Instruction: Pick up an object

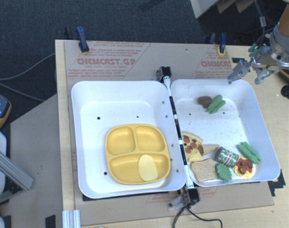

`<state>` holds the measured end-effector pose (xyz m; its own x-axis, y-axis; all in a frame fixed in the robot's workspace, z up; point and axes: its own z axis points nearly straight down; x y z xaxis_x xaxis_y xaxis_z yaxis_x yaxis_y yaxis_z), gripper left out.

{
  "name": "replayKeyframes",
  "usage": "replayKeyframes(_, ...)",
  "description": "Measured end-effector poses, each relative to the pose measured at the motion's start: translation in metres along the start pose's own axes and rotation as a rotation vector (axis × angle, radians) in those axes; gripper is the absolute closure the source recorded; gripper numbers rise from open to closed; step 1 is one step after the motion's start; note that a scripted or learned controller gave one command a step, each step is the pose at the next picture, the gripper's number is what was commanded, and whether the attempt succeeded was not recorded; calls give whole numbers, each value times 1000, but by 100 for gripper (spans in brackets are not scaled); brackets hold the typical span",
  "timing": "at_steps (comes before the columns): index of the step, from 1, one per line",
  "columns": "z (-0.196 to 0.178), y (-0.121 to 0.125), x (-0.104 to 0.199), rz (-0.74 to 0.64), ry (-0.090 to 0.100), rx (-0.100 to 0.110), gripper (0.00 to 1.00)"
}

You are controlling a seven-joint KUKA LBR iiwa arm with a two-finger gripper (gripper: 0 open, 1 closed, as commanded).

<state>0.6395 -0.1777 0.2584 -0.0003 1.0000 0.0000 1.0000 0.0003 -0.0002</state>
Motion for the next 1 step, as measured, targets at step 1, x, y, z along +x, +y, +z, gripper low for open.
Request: replayKeyframes(1,169,26,35,-4,3,7,0)
